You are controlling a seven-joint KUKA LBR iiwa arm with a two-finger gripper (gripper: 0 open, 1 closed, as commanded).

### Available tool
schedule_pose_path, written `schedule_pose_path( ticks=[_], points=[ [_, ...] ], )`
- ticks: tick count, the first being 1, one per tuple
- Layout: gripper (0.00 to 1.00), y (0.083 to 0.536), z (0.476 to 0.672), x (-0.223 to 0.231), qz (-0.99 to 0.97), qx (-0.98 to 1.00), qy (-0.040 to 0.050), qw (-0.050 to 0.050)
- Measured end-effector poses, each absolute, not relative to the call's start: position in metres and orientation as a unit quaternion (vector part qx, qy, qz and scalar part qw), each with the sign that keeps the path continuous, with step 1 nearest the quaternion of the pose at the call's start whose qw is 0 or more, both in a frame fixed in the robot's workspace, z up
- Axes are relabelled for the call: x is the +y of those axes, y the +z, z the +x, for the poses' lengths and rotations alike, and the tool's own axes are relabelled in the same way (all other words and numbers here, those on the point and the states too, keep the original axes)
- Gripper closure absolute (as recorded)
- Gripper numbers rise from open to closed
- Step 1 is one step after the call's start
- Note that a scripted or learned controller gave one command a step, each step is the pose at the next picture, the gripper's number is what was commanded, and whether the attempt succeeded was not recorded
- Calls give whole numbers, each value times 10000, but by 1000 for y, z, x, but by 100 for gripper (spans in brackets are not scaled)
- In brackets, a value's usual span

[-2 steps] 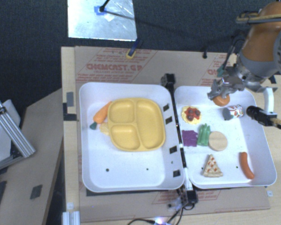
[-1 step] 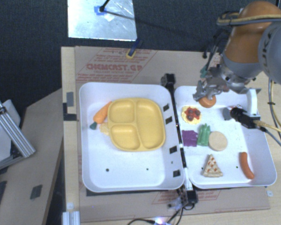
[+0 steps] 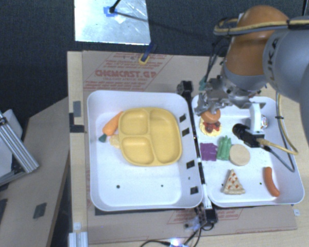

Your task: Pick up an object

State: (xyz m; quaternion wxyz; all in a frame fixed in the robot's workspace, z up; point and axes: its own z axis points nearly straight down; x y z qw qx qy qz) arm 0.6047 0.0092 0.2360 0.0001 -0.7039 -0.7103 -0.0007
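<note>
Metal claw [image 3: 210,108] on the grey arm with the orange band hangs low at the right bin's far-left corner, right above a small round stack of toy food, orange on top and red below [image 3: 211,123]. Whether anything sits inside the claw I cannot tell from this slant. That stack looks the likeliest pick, lying directly beneath and a touch nearward.

By size: the left white bin [image 3: 105,189] bears a yellow sectioned plastic tray [image 3: 147,136] with an orange toy carrot [image 3: 112,123] at its left edge. The right white bin [image 3: 291,187] bears a round tan disc [image 3: 240,155], a toy pizza slice [image 3: 233,183], a purple block [image 3: 208,151], green toy beans [image 3: 225,147] and an orange-red sausage [image 3: 271,181].
</note>
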Motion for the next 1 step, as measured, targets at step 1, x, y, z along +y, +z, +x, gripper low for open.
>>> schedule_pose_path(
  ticks=[1],
  points=[
    [100, 224, 614, 48, -7042, -7100, -9, 1]
  ],
)
